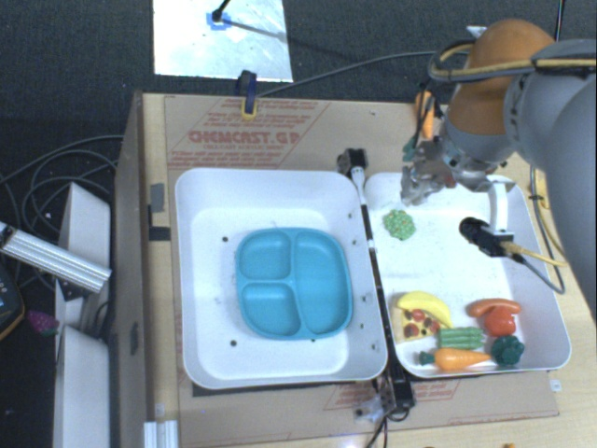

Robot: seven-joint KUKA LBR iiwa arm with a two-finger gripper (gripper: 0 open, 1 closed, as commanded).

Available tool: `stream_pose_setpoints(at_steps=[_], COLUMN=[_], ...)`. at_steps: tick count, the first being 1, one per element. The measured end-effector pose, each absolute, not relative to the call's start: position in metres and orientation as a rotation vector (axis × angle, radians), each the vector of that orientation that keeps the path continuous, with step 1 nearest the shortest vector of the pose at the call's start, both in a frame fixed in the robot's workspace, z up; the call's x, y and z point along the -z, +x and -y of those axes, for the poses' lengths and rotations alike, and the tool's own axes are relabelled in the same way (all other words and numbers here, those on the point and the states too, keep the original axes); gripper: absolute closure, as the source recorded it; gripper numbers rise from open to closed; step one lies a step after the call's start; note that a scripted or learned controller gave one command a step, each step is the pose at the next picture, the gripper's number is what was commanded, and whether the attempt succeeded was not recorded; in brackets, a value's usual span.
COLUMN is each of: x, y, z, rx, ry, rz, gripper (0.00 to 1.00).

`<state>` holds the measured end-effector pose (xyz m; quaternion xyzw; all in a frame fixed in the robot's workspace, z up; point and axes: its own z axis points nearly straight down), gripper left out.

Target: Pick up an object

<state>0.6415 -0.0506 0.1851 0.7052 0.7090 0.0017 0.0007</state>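
My gripper (417, 190) hangs over the far end of the right bin (550, 329), just above and right of a small green leafy toy (399, 224) that lies on the bin floor. Nothing shows between the gripper and the toy. At the near end of that bin lie a yellow banana (423, 303), a pizza slice (417, 324), a carrot (457, 359), green beans (459, 338), a red tomato (498, 315) and a dark green broccoli (507, 349).
The left bin (201, 278) holds a blue divided plate (291, 282). A black clip (353, 163) sits at the far end of the wall between the bins. The middle of the right bin's floor is bare.
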Motion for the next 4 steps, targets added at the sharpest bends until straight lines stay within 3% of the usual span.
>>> stream_pose_setpoints(at_steps=[1, 2, 4], x=[-0.238, -0.237, -0.084], y=[0.619, 0.619, 0.657], z=[0.055, 0.055, 0.088], rx=[-0.004, -0.003, 0.001], ry=[2.217, 2.217, 2.218], rz=[-2.221, -2.222, -2.225], gripper=[1.00, 0.00, 0.00])
